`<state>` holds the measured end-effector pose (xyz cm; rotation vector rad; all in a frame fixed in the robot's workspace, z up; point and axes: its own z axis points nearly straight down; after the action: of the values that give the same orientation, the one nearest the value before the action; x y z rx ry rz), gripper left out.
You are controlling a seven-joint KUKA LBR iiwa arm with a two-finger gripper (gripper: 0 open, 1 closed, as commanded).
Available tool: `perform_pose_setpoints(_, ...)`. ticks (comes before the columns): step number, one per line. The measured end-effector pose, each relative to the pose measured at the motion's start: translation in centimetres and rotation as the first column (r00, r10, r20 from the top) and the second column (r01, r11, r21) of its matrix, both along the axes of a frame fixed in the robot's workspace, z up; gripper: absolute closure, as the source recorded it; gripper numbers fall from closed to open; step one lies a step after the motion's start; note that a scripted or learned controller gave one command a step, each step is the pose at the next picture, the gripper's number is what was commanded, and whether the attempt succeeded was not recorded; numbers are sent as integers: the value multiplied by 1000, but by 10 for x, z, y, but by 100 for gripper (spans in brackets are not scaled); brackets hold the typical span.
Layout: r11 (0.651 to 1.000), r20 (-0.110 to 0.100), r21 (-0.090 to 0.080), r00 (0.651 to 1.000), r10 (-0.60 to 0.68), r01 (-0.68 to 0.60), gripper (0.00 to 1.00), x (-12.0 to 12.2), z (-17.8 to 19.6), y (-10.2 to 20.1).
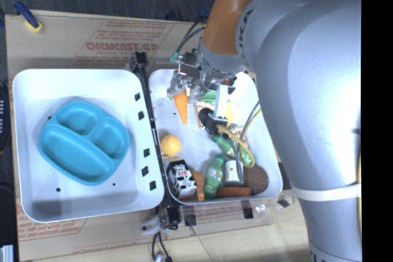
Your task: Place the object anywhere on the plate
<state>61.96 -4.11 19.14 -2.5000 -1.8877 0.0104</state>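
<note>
This looks like a robotics lab, not a home. A big grey industrial arm (307,101) reaches over two white bins (24,132) fixed side by side on a worktop (110,40) of brown printed board. Loose cables (161,248) hang at the front, and toy food (233,175) fills one bin.

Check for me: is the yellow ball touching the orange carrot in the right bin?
Apart. The camera view shows bare white bin floor between the carrot's lower tip and the yellow ball below it.
</note>
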Motion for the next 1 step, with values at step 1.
perform_pose_setpoints(1, 1000, -1, -4, 1000, -2, 2, 100, -62, 12, 40)
